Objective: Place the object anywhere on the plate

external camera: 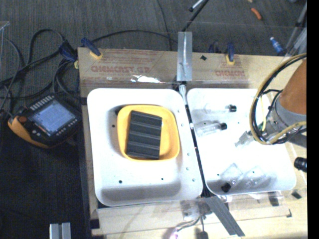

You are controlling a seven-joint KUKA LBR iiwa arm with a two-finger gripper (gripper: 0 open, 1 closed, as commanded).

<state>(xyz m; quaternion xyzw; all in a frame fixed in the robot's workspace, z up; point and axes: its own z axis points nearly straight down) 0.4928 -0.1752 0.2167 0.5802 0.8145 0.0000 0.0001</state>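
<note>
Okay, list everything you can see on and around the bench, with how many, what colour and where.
Bins: two, white, side by side on the bench.
Plate: one, yellow, in the left bin.
Ridged block: one, dark grey, lying on the plate.
Clear vials: several, transparent with black caps, scattered in the right bin; exact count hard to tell.
Cardboard: brown, along the bench's far edge, held by blue clamps.
Pendant: one, black and orange with a lit screen, on the floor left of the bench.
Cables: black, on the floor near the pendant.
Arm: one, grey with orange band, reaching in over the right bin's right side.
</note>
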